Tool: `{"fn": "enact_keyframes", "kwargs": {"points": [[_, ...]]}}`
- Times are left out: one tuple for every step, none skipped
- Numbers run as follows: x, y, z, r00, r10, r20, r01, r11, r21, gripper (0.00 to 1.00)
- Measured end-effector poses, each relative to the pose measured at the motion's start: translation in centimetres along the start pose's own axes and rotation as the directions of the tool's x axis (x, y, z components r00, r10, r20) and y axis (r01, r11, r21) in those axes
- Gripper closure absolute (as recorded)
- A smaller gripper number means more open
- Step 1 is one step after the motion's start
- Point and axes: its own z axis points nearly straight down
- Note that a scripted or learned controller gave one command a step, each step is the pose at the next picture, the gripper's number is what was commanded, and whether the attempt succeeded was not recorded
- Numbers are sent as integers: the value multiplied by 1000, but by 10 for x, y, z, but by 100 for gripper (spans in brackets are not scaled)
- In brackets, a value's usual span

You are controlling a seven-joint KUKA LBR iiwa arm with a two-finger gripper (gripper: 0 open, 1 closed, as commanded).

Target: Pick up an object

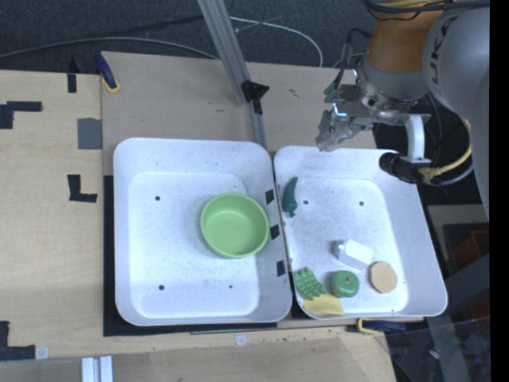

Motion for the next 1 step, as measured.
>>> {"fn": "enact_keyframes", "kwargs": {"points": [[55, 12, 13, 1000, 0, 1, 0, 1000, -2, 100]]}}
